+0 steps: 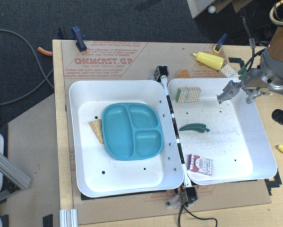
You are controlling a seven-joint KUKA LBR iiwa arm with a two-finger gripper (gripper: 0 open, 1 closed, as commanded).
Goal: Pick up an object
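The right bin (254, 141) holds a green pepper-like piece (194, 127) near its middle left. A green and beige sponge-like block (187, 94) lies at its far left corner, and a red and white packet (200, 164) at its near left. My gripper (238, 94) hangs over the bin's far right part, open, its fingers (225, 93) spread with nothing between them. It stands well to the right of the sponge-like block and up and right of the green piece.
The left bin (84, 103) carries a teal divided plate (132, 130) with a tan cracker-like piece (97, 128) at its left edge. A yellow bottle (209, 59) and an orange scrap (183, 73) lie on the board behind the right bin. Blue clamps (78, 38) grip the board's far edge.
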